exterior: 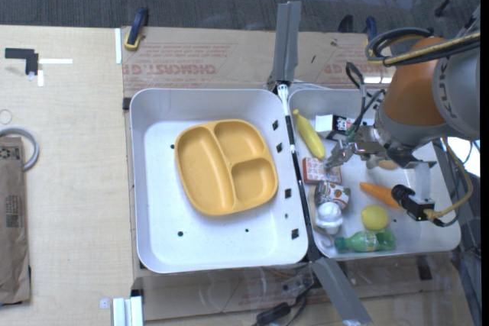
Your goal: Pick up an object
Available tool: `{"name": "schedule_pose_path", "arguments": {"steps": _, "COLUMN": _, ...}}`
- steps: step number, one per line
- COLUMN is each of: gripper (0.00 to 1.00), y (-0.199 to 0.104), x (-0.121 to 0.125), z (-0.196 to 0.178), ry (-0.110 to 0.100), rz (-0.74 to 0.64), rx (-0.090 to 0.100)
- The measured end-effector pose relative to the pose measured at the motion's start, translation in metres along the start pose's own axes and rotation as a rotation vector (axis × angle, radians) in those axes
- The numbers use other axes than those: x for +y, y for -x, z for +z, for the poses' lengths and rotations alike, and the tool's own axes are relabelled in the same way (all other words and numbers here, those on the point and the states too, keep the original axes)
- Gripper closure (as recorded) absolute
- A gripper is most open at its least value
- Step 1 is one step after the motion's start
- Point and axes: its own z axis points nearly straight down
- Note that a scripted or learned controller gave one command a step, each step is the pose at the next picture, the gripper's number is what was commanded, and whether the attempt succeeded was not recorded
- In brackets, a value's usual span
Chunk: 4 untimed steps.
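On the desk, the left shallow white plastic bin (153,240) carries a smooth yellow three-compartment plastic plate (226,166), lying flat and apart from the clutter. The right white bin (443,240) crowds the candidates for picking: a yellow toy banana (309,135), a small red box (313,169), a white-capped bottle (329,216), a green bottle (365,242), a lemon (374,217) and an orange carrot (380,194). The gripper (338,152) hangs low just beside the banana, likely lining up a grasp; whether it is released or clenched I cannot tell.
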Motion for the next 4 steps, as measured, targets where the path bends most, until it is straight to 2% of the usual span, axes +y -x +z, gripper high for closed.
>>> {"name": "schedule_pose_path", "arguments": {"steps": 1, "gripper": 0.0, "y": 0.044, "x": -0.082, "z": -0.024, "ry": -0.005, "rz": 0.223, "rx": 0.001}}
{"name": "schedule_pose_path", "arguments": {"steps": 2, "gripper": 0.0, "y": 0.041, "x": -0.09, "z": -0.025, "ry": -0.006, "rz": 0.328, "rx": 0.001}}
{"name": "schedule_pose_path", "arguments": {"steps": 3, "gripper": 0.0, "y": 0.041, "x": -0.09, "z": -0.025, "ry": -0.006, "rz": 0.328, "rx": 0.001}}
{"name": "schedule_pose_path", "arguments": {"steps": 4, "gripper": 0.0, "y": 0.067, "x": -0.076, "z": 0.014, "ry": -0.006, "rz": 0.415, "rx": 0.001}}
